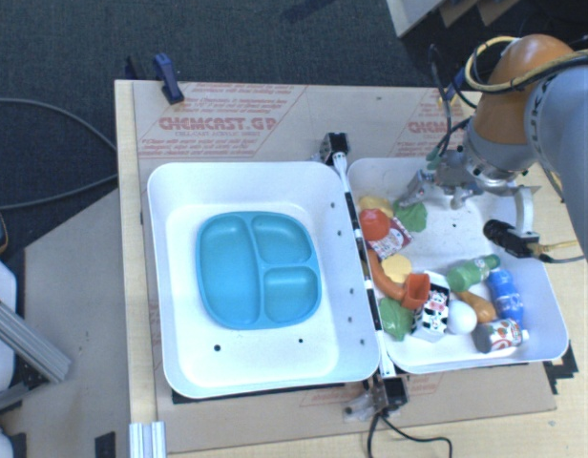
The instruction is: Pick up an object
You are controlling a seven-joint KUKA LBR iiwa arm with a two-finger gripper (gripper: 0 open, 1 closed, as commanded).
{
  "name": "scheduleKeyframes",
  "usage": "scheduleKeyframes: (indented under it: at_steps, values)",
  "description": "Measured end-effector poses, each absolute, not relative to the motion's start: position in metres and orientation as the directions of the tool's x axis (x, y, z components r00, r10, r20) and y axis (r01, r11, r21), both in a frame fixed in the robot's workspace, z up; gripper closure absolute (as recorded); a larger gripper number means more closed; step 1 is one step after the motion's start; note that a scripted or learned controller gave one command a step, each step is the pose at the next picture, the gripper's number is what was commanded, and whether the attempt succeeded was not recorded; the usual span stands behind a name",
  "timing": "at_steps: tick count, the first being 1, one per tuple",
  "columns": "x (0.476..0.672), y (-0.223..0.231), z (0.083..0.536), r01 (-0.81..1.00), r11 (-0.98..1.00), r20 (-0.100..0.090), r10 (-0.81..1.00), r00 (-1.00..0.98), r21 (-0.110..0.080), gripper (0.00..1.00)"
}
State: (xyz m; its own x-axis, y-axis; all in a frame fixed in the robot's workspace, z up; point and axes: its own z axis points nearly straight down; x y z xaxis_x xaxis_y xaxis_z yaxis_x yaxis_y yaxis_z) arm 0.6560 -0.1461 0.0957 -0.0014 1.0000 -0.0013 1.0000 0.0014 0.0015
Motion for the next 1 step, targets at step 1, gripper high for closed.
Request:
scheduleKeyframes:
  at_steps: [1]
  values:
    - [0.6568, -0.1458, 0.1062, 1.000, 0.002, -0.002, 1.000, -0.002, 0.004, 1.00]
